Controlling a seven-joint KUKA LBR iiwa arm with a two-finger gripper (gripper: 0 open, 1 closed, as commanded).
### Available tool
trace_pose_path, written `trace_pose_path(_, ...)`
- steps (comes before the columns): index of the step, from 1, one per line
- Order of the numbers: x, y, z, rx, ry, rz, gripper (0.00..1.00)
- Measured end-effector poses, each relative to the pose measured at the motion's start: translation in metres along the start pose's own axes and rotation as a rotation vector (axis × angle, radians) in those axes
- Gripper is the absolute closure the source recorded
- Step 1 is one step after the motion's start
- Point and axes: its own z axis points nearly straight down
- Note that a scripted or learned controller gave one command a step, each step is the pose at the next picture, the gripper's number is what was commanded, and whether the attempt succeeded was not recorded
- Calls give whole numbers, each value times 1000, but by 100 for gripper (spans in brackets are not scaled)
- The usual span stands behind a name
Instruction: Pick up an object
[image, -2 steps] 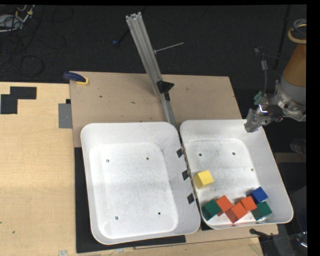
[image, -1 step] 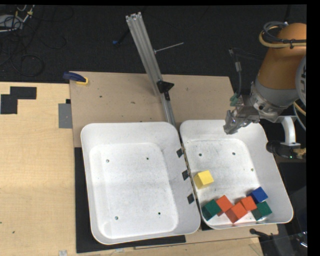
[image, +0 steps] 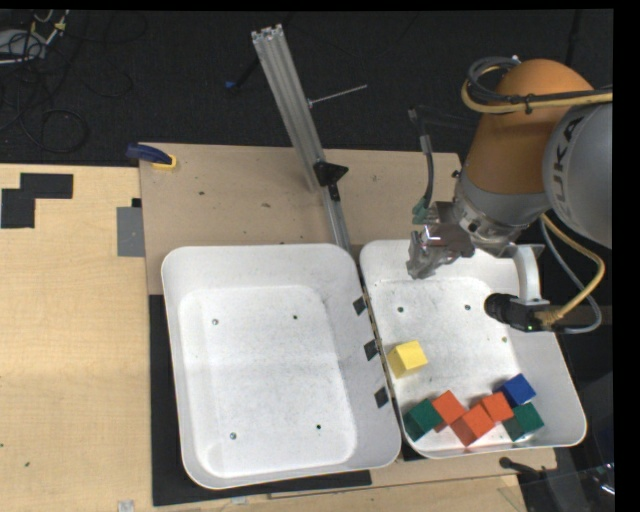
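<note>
Right bin (image: 560, 385): gripper (image: 428, 256) over far edge, finger state cannot be told. Yellow block (image: 407, 357) lies nearer the camera, well apart from it, near left wall.

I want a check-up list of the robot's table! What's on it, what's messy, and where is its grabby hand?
Surface: pale wooden bench bearing two shallow white bins, left bin and right bin.
Job's things: in the right bin, a yellow cube alone near the left wall; a cluster at the near edge: two green blocks, orange-red blocks, a blue cube.
Clutter: blue-and-yellow clamp at the bench's far left corner.
Grippers: metal gripper over the right bin's far end, nothing seen between its jaws.
Cables: yellow hose by the arm; black wires on the dark floor.
Surroundings: slanted aluminium rail.
</note>
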Motion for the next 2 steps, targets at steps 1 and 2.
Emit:
trace_pose_path(1,57,0,17,1,0,0,100)
trace_pose_path(2,115,-3,12,-2,0,0,100)
